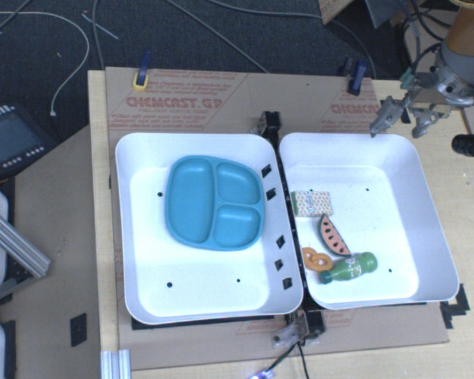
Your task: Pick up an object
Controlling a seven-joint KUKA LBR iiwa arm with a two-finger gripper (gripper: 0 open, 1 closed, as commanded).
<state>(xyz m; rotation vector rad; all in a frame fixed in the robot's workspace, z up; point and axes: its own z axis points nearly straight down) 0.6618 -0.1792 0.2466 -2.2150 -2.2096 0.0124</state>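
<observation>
Two-finger gripper (403, 118) hangs over the far right corner of the right shallow white bin (426, 204), above the rim, fingers spread apart with nothing between them. Grey arm with orange band (464, 18) comes in from the upper right. Objects sit clustered in the near-left part of the right bin, well apart from the gripper. Green plastic bottle-shaped toy (349, 268) lies on its side, long axis roughly left-right with a slight tilt, narrow neck end pointing left toward the bin divider. Orange pretzel-like toy piece (314, 259) touches the bottle's neck end on its left. Watermelon-slice toy, red with dark seeds (332, 235), lies just above the bottle, long axis diagonal from upper left to lower right. Small patterned square pad, pale green and white (312, 203), sits just beyond the slice, near the left wall. Left shallow white bin (142, 283) carries a light blue plastic divided plate with three compartments (215, 203), flat, near centre. Black clips line the divider between bins.
</observation>
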